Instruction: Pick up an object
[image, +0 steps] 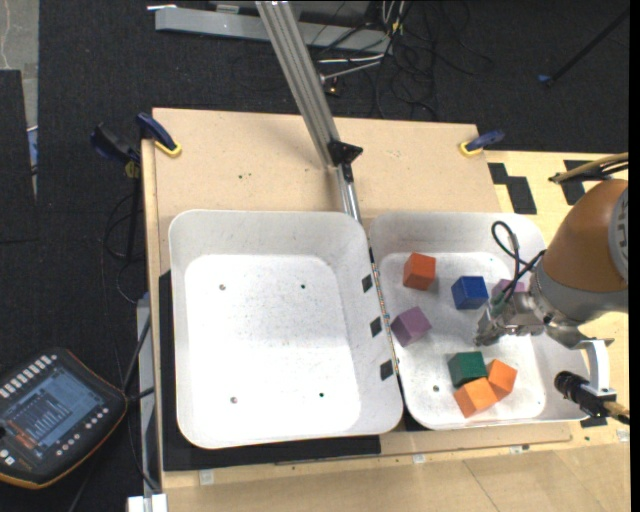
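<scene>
Under the gripper (492, 333), in the right-hand shallow white plastic bin (430, 418), sit the candidates: a small green cube (465, 367) just below the tool tip, w/ two small orange blocks (476, 396) (502, 377) touching it at lower right; a blue cube (468, 292) just above-left of the tool; a purple cube (410, 324) near the bin's left wall; an orange cube (420, 271) toward the back. All look like small rigid blocks, prob. light, flat-faced, not fragile; smooth faces may slip, so best grip is square across two opposite flat sides, not corners. Green is crowded by orange neighbours; blue and purple stand freer, easier approach. Nothing is visibly held; whether the tool is apart or together can't be told at this angle. Left white bin (200, 240) lies beside it on the tan wooden bench (260, 150); grey arm w/ orange band (590, 250) enters from right.
</scene>
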